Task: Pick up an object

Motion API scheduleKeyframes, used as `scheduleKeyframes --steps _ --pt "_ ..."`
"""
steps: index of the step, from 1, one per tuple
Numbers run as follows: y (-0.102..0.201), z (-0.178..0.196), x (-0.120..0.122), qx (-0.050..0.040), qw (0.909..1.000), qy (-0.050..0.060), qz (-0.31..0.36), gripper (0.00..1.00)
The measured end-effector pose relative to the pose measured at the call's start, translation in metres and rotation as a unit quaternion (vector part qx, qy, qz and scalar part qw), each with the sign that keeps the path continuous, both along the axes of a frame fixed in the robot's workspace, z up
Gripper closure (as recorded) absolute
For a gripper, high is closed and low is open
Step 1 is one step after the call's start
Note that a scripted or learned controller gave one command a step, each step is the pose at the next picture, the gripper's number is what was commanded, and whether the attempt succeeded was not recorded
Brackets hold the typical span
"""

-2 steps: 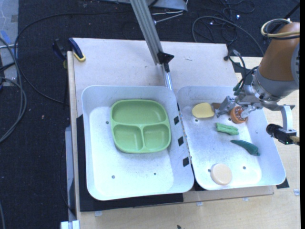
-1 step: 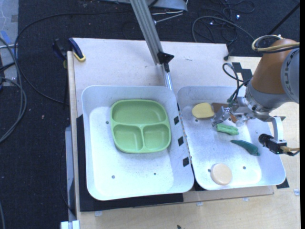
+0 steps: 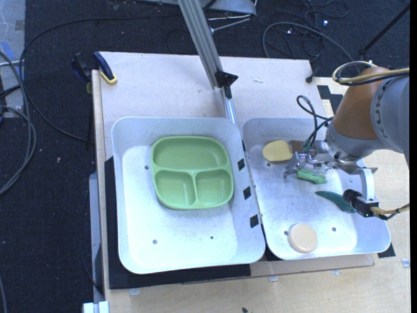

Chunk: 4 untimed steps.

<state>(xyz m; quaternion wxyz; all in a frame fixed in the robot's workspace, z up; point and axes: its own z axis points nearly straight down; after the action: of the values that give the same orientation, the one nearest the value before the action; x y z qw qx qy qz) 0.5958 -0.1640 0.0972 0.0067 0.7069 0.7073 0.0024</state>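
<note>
Lying under tool (image 3: 301, 166) — green object (image 3: 313, 175), perhaps elongated.

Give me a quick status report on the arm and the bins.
Gripper low in right bin, over green object; grasp unconfirmed. Yellow piece, tan disc, dark green piece lie loose. Green divided plate in left bin.

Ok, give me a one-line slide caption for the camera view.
KUKA arm's claw low in the right bin by a green object; green divided plate in the left bin.
</note>
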Motion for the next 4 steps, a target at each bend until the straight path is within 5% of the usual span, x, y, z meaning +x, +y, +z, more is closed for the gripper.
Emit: scheduleKeyframes --steps 1,2,4 --pt "-0.001 0.015 0.003 -0.0018 1.0 -0.006 0.0 1.0" --pt "0.01 0.066 0.004 0.0028 1.0 0.004 0.001 1.0" --pt "0.005 0.165 0.001 0.0021 1.0 0.003 0.001 1.0"
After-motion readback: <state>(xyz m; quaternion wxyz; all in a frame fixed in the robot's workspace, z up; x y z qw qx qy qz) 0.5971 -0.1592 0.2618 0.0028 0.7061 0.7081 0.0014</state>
